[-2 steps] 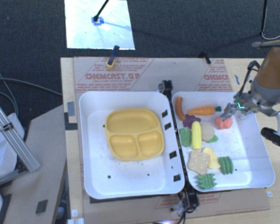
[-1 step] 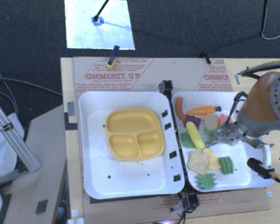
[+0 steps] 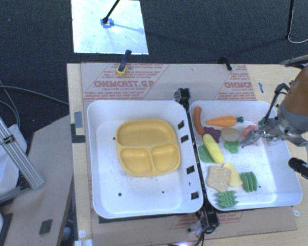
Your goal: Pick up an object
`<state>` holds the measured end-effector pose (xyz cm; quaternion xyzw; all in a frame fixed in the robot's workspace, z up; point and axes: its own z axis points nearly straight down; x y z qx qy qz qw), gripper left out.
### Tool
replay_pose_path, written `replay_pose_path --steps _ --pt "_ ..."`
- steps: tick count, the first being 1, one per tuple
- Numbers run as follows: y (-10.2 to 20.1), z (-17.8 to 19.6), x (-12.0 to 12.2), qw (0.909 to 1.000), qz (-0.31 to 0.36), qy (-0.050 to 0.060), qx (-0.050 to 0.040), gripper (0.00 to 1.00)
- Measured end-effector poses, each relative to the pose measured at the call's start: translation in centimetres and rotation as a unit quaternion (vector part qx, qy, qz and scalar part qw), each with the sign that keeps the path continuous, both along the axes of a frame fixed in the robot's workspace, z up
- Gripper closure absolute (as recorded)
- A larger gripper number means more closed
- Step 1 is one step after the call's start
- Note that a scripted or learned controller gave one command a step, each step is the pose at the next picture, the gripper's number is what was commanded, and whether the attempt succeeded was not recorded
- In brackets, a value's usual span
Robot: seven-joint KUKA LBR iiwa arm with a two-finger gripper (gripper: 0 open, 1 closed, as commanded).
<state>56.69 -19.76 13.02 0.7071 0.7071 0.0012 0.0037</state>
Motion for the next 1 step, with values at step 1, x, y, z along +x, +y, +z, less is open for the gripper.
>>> replay_pose_path --steps 1 --pt "8.04 2.95 -7.2 1.0 0.004 0.004 0.004 0.0"
